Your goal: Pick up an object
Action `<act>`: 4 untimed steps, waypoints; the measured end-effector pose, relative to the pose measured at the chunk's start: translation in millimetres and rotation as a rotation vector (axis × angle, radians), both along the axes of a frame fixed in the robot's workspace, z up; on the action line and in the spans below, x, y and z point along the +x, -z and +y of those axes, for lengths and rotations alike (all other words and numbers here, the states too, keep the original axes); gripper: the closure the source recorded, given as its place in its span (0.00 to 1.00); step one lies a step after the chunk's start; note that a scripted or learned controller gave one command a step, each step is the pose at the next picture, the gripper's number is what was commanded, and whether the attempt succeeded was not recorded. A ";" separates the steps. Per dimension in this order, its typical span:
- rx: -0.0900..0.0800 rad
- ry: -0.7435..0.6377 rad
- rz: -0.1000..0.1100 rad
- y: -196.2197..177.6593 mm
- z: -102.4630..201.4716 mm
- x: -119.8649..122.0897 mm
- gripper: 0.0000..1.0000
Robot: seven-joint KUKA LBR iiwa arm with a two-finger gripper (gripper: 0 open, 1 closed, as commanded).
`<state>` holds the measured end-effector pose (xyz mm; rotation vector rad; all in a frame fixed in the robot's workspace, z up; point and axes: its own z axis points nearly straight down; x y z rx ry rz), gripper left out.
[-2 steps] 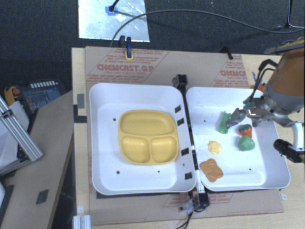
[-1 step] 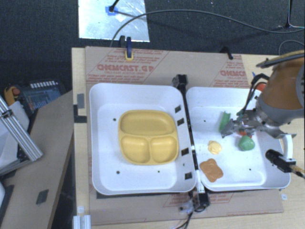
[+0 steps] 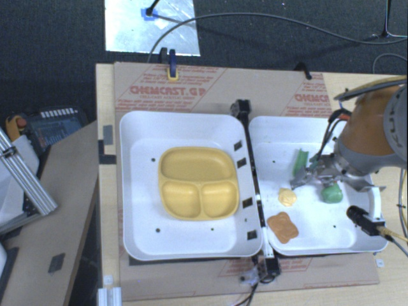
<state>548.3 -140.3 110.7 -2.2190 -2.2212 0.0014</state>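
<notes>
gripper (image 3: 305, 178) low in the right bin (image 3: 319, 238), nothing lifted yet.
pick not done: no object visibly between the fingers, and whether they are parted or closed i cannot tell; grasp and lift both remain, by my reading. right bin contents, clock positions from its centre: green stick (image 3: 299, 161) at 11, just beside the gripper; green lump (image 3: 332, 193) at 3, close under the wrist; pale yellow piece (image 3: 287, 197) at 8; orange-brown piece (image 3: 282, 227) at 7, near the front wall. left bin (image 3: 137, 190) holds a yellow divided tray (image 3: 197, 182) at centre, its three compartments bare. nearest candidate looks like the green stick.
</notes>
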 end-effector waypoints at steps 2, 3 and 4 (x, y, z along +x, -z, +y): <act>-0.001 0.000 -0.005 15.2 0.0 1.5 1.00; -0.002 -0.004 -0.008 -35.8 9.9 5.4 1.00; -0.002 -0.003 -0.009 -89.9 9.6 7.3 1.00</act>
